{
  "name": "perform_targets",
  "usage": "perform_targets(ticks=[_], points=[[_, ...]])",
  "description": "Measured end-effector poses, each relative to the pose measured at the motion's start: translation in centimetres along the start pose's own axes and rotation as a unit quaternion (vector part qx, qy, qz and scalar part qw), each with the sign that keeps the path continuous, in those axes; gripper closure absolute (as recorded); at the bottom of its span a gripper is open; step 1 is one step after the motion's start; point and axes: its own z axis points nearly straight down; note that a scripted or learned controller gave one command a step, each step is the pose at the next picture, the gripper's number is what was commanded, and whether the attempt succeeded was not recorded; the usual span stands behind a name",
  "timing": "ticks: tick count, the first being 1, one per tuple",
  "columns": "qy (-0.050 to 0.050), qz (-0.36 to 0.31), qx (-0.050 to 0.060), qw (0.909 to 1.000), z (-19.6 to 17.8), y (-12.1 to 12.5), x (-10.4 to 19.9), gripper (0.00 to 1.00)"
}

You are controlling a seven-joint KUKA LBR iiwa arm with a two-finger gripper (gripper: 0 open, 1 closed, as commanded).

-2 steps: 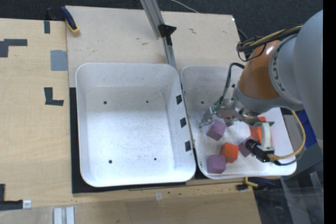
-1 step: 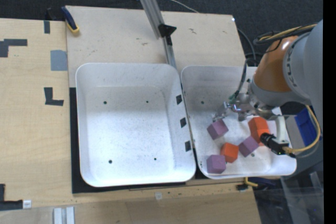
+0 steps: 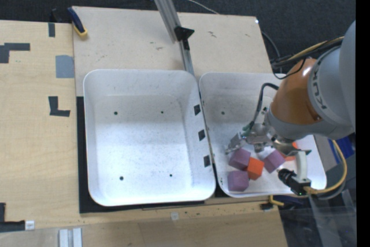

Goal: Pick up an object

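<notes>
Down in the right bin (image 3: 231,87), toward its near edge, sat a tight huddle of small blocks: 3 purple ones and an orange block (image 3: 255,168) wedged between them. They looked light, stiff and matte, likely foam or wood, so nothing fragile and little risk of slipping. The purple block (image 3: 238,181) nearest the bin's front edge seemed the easiest target, best pinched across 2 opposite flat faces, since its neighbours crowded the others. The hand (image 3: 254,135) hung right over the cluster, but whether it was spread or closed I could not tell, nor whether it had anything. The left bin (image 3: 92,124) lay alongside on the wooden surface (image 3: 34,142), with room tight near the bin wall.
</notes>
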Motion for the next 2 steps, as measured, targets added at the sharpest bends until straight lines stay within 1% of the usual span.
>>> perform_targets(ticks=[1,2], points=[[0.0,0.0,0.0,1.0,0.01,-2.84,1.93,0.0],[0.0,0.0,0.0,1.0,-0.93,-2.76,1.92,1.0]])
